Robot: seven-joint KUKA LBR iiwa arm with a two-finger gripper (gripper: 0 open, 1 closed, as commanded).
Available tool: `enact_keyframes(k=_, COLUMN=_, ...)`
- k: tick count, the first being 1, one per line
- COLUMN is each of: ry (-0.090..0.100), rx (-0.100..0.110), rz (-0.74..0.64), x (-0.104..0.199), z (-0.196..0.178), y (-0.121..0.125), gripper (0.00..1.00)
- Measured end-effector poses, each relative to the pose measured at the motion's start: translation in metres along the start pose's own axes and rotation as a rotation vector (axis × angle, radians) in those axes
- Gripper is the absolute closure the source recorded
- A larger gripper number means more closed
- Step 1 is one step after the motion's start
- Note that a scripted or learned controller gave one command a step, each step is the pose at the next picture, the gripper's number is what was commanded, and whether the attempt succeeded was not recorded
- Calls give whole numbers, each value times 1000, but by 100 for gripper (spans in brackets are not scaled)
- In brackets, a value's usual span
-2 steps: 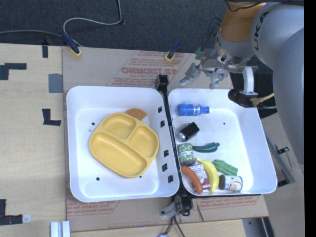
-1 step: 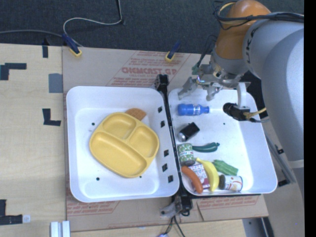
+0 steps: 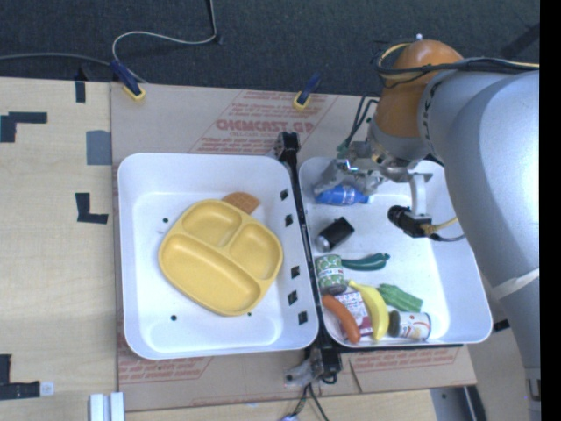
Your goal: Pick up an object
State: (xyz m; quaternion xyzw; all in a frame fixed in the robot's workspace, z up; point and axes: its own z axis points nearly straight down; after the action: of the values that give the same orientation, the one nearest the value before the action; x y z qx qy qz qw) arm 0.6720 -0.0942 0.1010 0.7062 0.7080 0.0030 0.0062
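Arm: the grey arm (image 3: 491, 147) is seen entering from 3 o'clock, with its orange band (image 3: 412, 95) above the wrist over the far end of the right bin (image 3: 456, 270).

Gripper: the gripper (image 3: 351, 175) is lowered at about 11 o'clock within the right bin, just above or touching a blue object (image 3: 342, 196). Whether the fingers are apart or together cannot be told; they are masked by the wrist hardware and by the blue item.

Candidate objects: the blue object is judged the likely target, since it lies directly beneath the gripper. A black block (image 3: 335, 232) is found just toward 6 o'clock of it. A green tool-like piece (image 3: 366, 260) lies near the bin's centre.

Crowded corner: at 6 to 7 o'clock of the right bin a small can (image 3: 330, 273), a banana (image 3: 375, 310), an orange carrot-like piece (image 3: 340, 317), a green vegetable (image 3: 401, 298) and a bottle (image 3: 410, 325) are packed touching one another.

Left bin: a yellow divided tray (image 3: 221, 257) is held by the left bin (image 3: 140, 235), with a brown item (image 3: 242, 203) at the tray's 12 o'clock edge.

Risk, slip: the blue object appears rounded, so it may be squeezed out sideways if it is caught off centre.

Risk, wall: the target sits close to the divider and far wall, so a finger may be blocked by the rim.

Risk, neighbour: the black block may be nudged if the descent drifts toward 6 o'clock.
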Motion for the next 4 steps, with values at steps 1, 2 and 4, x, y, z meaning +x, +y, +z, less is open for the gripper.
enact_keyframes(k=1, ry=-1, rx=-10, rz=-3, x=1, z=-15, y=3, gripper=100)
enact_keyframes(k=2, ry=3, rx=8, rz=1, x=18, z=-151, y=-37, gripper=100)
enact_keyframes(k=4, ry=5, rx=18, rz=3, x=-10, z=-1, y=-62, gripper=0)
